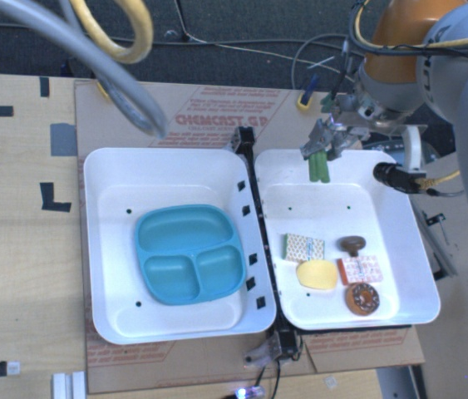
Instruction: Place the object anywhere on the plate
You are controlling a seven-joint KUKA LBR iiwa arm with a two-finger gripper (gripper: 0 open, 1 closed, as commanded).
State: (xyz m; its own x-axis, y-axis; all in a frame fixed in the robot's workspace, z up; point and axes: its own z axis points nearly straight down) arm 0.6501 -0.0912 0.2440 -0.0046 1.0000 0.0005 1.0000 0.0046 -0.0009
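A blue plate (190, 252) with three compartments lies in the left bin (105, 181). My gripper (323, 146) hangs over the far edge of the right bin (400, 223), close to the divider between the bins. It is shut on a small green block (319, 168), which sticks out below the fingers and hangs upright above the bin floor. The plate sits well to the left of the gripper and nearer the front.
Near the front of the right bin lie a patterned packet (303, 246), a small brown piece (352, 243), a yellow lump (317, 274), a red-and-white packet (360, 268) and a chocolate doughnut (362, 298). A grey hose (125, 98) crosses the far left.
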